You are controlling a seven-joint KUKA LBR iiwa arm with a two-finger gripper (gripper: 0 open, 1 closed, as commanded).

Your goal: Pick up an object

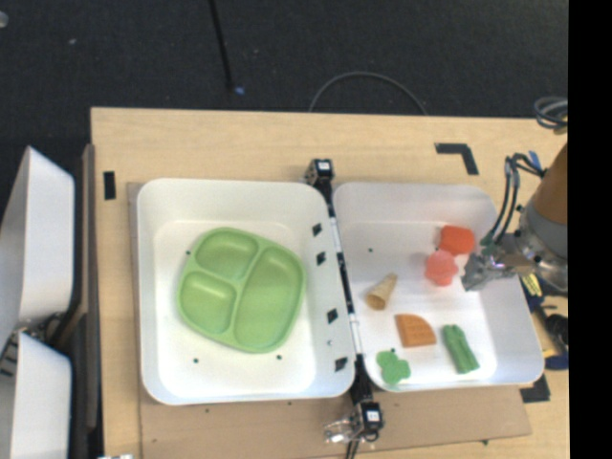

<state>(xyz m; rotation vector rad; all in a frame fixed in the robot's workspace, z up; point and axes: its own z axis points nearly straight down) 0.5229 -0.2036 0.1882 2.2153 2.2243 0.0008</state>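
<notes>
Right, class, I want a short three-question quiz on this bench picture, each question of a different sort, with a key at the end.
1. True or false: the green divided plate lies in the bin on the camera view's left.
2. Multiple choice: which thing lies closest to the claw? A) the pink-red round piece B) the green stick C) the cone
3. Fill in: the orange wedge lies in the same bin as the cone, the bin on the view's ____.

Key: 1 true; 2 A; 3 right.
</notes>
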